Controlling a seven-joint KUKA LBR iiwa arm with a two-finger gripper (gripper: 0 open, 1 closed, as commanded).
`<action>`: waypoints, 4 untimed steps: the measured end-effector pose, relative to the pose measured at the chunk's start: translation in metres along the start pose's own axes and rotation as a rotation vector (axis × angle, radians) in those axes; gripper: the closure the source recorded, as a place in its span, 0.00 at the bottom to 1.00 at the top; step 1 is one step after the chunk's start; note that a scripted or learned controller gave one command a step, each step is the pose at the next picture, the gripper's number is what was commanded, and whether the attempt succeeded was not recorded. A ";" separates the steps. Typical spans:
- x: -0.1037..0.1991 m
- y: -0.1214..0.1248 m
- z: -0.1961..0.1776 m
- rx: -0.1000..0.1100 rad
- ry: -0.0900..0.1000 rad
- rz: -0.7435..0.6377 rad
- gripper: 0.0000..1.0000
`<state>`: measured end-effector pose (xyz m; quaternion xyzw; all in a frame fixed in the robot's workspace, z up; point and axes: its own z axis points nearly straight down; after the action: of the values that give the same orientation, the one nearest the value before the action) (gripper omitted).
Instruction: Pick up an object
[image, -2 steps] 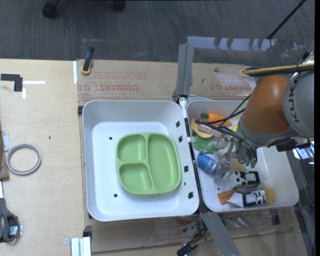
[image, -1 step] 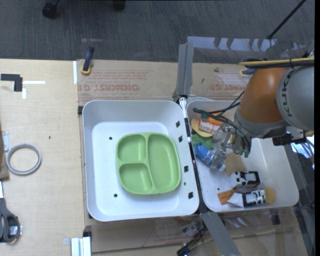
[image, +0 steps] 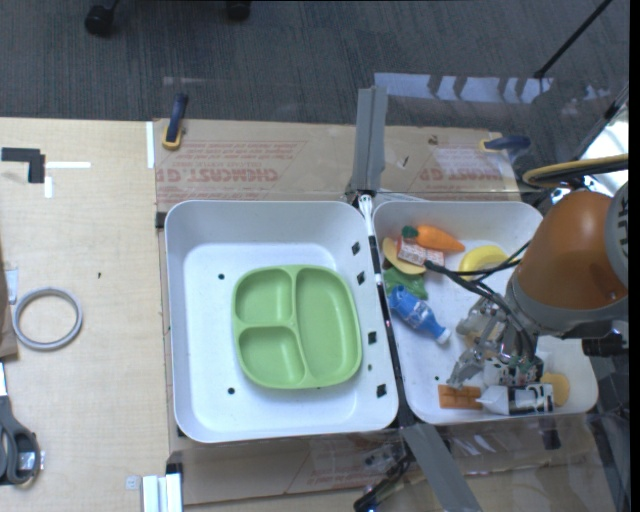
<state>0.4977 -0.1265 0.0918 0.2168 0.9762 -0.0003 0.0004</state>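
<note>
claw low in right bin, finger state cannot tell. small orange block just below claw, white tube beside it. blue bottle up-left of claw, toy carrot farther up. green divided plate far left, other bin.

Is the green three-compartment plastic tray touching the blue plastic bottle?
Apart. The camera view shows the green tray in the left white bin and the blue bottle in the right white bin, with both bin walls between them.
</note>
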 end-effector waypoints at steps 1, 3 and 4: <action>-0.033 0.052 0.000 0.000 -0.001 0.141 0.00; -0.162 -0.025 -0.001 0.000 -0.004 0.045 0.00; -0.126 0.040 -0.001 0.000 -0.001 0.191 0.00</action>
<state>0.6290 -0.1441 0.0924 0.3088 0.9511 -0.0003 0.0007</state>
